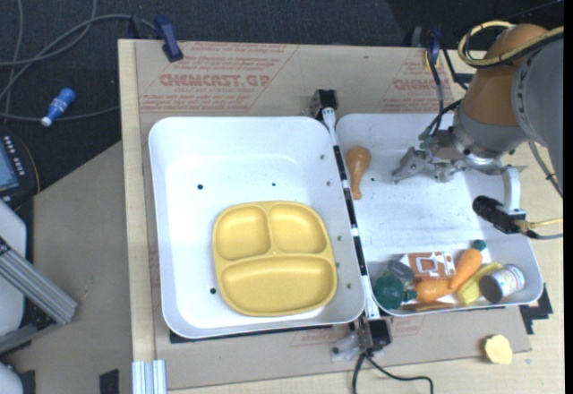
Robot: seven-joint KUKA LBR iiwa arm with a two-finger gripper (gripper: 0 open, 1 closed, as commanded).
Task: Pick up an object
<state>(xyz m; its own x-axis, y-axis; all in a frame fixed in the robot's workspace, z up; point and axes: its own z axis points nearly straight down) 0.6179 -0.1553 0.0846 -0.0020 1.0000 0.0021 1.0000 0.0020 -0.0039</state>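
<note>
Camera view: jaws (414, 166) spread open over the right bin (394, 218), holding nothing, near a tan pear-shaped toy (358, 166).

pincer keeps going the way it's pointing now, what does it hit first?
Likely the tan drumstick-shaped toy by the right bin's left wall. The pincer points left across bare bin floor toward it. Height above the floor is unclear, so it may pass over and reach the divider instead.

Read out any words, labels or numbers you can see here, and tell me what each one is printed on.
"CHEMCAST GP": red print on the brown board under the bins, left part.
The same red print repeats on the board's right part, too cut off to read.
Orange-and-white packet in the right bin: print too small.
</note>
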